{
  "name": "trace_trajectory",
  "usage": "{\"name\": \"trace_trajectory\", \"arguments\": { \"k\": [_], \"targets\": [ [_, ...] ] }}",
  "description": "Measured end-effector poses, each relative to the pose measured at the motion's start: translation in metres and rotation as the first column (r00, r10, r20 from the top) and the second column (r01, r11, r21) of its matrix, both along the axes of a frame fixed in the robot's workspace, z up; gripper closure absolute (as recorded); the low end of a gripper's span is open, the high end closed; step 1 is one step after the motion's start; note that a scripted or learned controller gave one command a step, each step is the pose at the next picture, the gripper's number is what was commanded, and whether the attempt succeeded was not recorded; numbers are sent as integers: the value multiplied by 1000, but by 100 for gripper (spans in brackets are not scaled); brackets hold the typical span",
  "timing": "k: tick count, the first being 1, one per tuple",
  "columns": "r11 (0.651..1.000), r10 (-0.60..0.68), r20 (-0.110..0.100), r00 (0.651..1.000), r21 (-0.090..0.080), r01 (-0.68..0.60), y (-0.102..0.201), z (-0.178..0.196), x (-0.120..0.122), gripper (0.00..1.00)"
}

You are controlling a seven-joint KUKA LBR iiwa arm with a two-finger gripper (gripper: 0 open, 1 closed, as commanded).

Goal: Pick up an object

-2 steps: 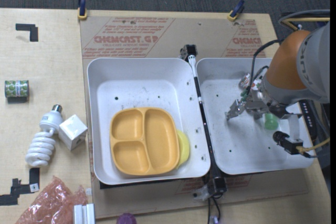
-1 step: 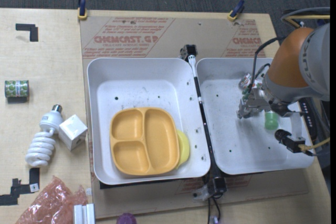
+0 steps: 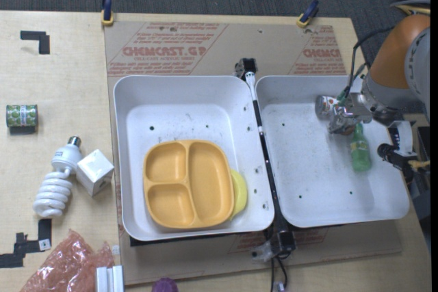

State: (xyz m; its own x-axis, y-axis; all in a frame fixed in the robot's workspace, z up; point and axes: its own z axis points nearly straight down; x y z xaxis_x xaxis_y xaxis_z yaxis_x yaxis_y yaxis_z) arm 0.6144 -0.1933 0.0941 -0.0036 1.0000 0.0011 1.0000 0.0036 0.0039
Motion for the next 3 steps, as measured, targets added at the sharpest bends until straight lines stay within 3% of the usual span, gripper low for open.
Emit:
{"name": "trace_trajectory", "arguments": {
  "k": [1, 2, 3],
  "targets": [
    [1000, -1, -2, 1000, -2, 1, -1, -1, -1, 0],
    [1000, 1, -1, 1000, -4, -1, -1, 9, -1, 100],
    [1000, 1, -1, 1000, -4, -1, -1, 9, -1, 0]
  ]
}}
